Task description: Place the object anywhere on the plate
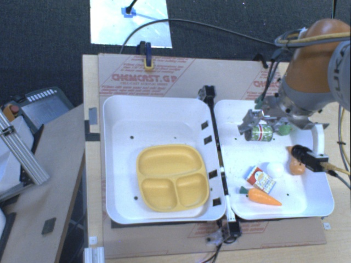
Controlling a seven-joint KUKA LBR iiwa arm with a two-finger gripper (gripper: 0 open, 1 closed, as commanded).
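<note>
— Yellow plate [173, 184], three sections, lying in the left bin [118, 116] toward its near side. See it?

— Yes. Nothing rests on it. And the right bin [321, 201]?

— A small can [262, 133] with a green and red label lies on its side in the far part. The hand [253, 123] is right over it, at its left end.

— Is the hand pinching the can?

— I cannot tell. The metal parts overlap the can from this angle, and whether the hand is spread or pressed together is not clear.

— What else is in that bin?

— A carrot [264, 197] near the front edge, a small red and white carton [261, 179] touching it just behind, a white egg-like thing [273, 169] beside the carton, and an orange-brown piece [296, 167] toward the right wall.

— And the arm [315, 64]?

— It comes in from the right, orange band above the grey wrist, over the far right corner of the counter [90, 92].
</note>
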